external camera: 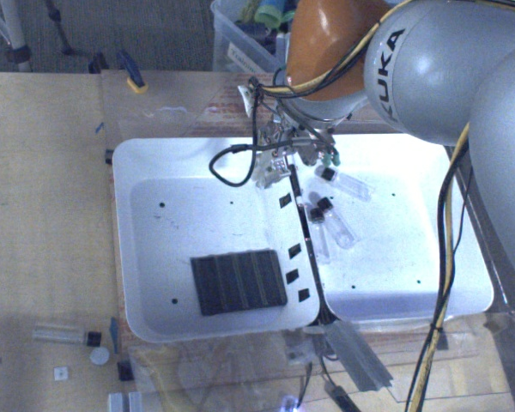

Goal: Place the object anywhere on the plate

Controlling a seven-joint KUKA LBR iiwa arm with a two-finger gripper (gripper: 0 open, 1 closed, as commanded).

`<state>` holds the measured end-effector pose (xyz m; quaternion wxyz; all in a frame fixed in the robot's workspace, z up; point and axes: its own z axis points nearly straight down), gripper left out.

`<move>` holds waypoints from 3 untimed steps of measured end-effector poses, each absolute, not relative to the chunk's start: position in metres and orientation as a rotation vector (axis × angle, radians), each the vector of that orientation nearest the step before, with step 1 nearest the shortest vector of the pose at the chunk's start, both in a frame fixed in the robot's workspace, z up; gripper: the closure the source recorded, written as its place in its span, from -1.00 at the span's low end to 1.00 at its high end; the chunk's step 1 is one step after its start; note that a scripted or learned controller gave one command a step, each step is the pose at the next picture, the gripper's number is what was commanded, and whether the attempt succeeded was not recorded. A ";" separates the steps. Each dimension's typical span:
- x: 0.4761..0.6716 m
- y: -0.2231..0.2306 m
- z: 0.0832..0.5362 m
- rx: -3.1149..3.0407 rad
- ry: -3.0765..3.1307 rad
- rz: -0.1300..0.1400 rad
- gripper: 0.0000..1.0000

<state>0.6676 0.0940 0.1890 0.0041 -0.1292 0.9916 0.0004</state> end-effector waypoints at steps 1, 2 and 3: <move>0.668 0.157 0.087 -0.298 3.120 0.003 1.00; 0.668 0.222 0.136 -0.969 2.978 0.003 1.00; 0.597 0.225 0.091 -0.884 3.008 0.003 1.00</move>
